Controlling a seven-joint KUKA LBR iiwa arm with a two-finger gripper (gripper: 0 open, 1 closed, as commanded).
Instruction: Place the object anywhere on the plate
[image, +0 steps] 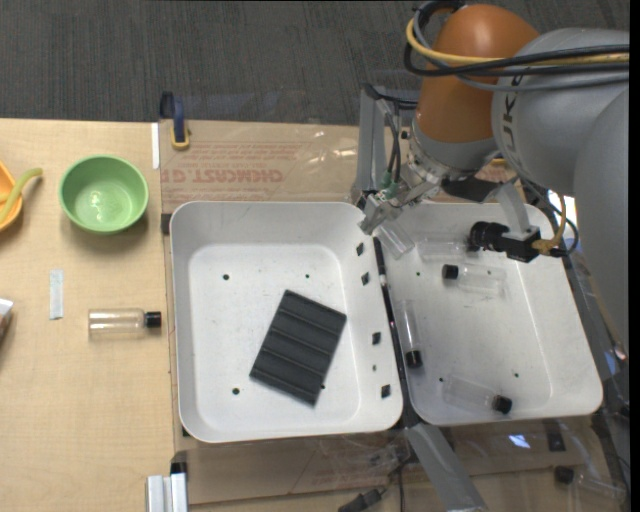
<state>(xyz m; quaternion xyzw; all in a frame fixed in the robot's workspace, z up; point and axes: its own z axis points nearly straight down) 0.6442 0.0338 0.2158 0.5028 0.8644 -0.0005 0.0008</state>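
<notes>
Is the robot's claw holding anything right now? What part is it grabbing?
Cannot be told: the two-finger gripper hangs over the right white bin, beside a clear plastic bottle.

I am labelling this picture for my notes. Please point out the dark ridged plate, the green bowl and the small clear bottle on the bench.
Dark ridged plate (299, 347): camera view, middle of its top.
Green bowl (104, 194): camera view, inside bottom.
Small clear bottle (118, 320): camera view, its clear body.

bins (200, 300) white | ribbed plate (298, 347) dk grey | bowl (104, 194) green | arm (560, 90) grey w/ orange band
</notes>
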